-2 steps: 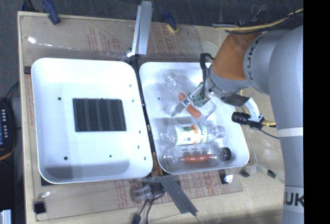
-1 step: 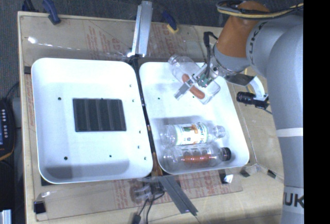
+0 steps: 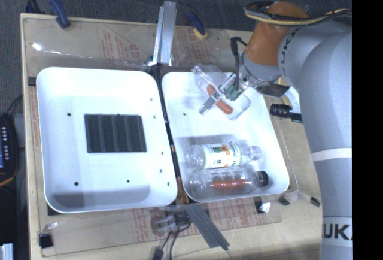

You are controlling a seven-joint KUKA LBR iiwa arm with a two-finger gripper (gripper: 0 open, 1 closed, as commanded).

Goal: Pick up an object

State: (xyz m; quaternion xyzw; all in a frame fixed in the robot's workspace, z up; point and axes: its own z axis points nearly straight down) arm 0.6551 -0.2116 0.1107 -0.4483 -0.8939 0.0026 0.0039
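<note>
Clear bottle (image 3: 210, 92) lying in the upper part of the right bin (image 3: 272, 139), near the middle of the frame. Tilted, with something orange-red showing through its side. See-through and a bit blurry, so hard to make out its full shape.

Gripper (image 3: 230, 92) right at this clear bottle, over its right end. Open or closed on it: cannot tell, too small and too mixed up with the shiny plastic. Grey arm (image 3: 317, 73) coming in from the right side of the frame, with an orange band (image 3: 266, 43) just above the wrist.

Two more bottles lying on their sides in the lower part of the same bin, one just under the other. Upper one, a bottle with a white label (image 3: 222, 156). Lower one, a bottle with a black cap (image 3: 230, 181), with red showing inside, close to the bin's bottom wall.

Left bin (image 3: 60, 103) beside it, touching along the middle. Dark ribbed square (image 3: 115, 133) flat on its floor.

Blue clamps (image 3: 58, 12) at the upper left of the frame. Metal post (image 3: 164, 34) standing between the bins at the top.
</note>
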